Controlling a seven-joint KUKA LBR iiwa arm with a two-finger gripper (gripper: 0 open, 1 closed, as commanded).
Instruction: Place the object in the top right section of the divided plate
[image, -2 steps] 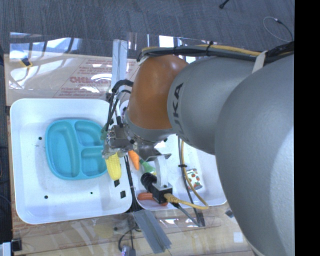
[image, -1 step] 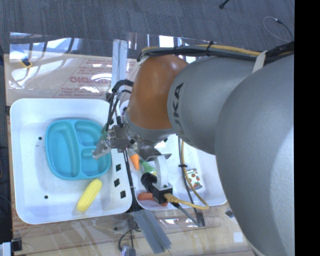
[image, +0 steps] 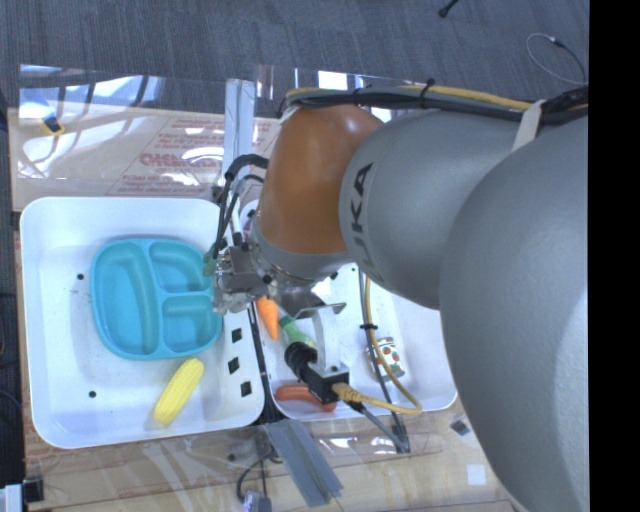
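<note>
A light blue divided plate lies in the left white bin, its sections bare. My gripper hangs at the plate's right edge, over the wall between the two bins, beneath the orange wrist band. An orange carrot shows just below and to the right of the gripper, in the right bin. I cannot tell whether the carrot is held or lying in the bin. The large grey arm hides most of the right bin.
A yellow corn cob lies in the left bin below the plate. In the right bin are a green piece, a red-orange piece and a small spotted item. A black cable crosses them.
</note>
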